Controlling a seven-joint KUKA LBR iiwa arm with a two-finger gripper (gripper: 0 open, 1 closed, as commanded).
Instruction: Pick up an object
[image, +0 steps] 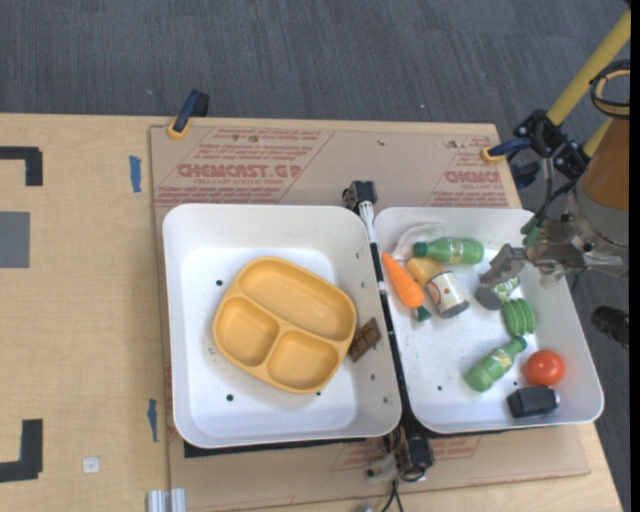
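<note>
Non-task stuff, referenced to the claw (498, 284):
- Right white bin (440, 372): directly under it. Left white bin (190, 330): just left, rims touching.
- Black clips on the seam between the bins: far-end clip (360, 192) up-left, near-end clip (415, 455) down-left.
- Cardboard sheet (400, 160), red CHEMCAST print, under both bins.
- Spring clamps on the cardboard's far edge: near clamp (500, 150) above the claw, far clamp (187, 110) well up-left.
- Wood tabletop (80, 330) far left, with blue tape strips (135, 172), black corner marks (25, 165), grey square (12, 240).
- Grey carpet floor (300, 50) beyond.
- Yellow pole (595, 70) up-right.
</note>
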